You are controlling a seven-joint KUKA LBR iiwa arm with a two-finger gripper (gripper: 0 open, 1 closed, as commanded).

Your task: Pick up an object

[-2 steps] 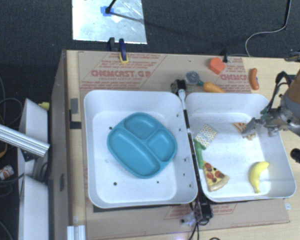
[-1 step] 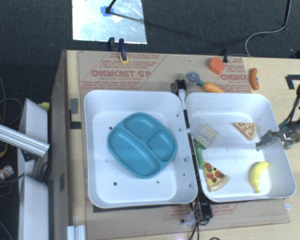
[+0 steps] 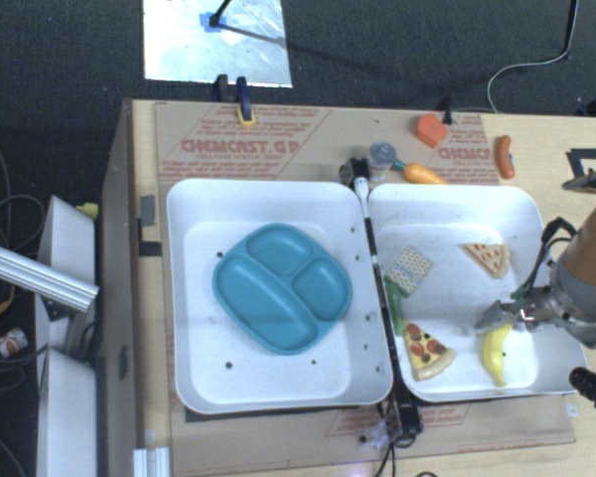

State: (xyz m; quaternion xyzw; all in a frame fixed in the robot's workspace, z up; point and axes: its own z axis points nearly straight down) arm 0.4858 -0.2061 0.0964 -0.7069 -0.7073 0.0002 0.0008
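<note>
In the right bin (image 3: 447, 207), the gripper (image 3: 505, 316) is poised just above the banana (image 3: 495, 352); its opening cannot be told, so centring is advised.

Robot lab: cabled bench (image 3: 278, 132), bins (image 3: 199, 296)

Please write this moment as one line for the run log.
task: pick up object | gripper: right white bin, directly above yellow toy banana | held: nothing visible | left white bin: blue divided plate

tray (image 3: 281, 286) teal | banana (image 3: 495, 353) ylw | bins (image 3: 209, 217) wht | carrot (image 3: 422, 175) orng
</note>
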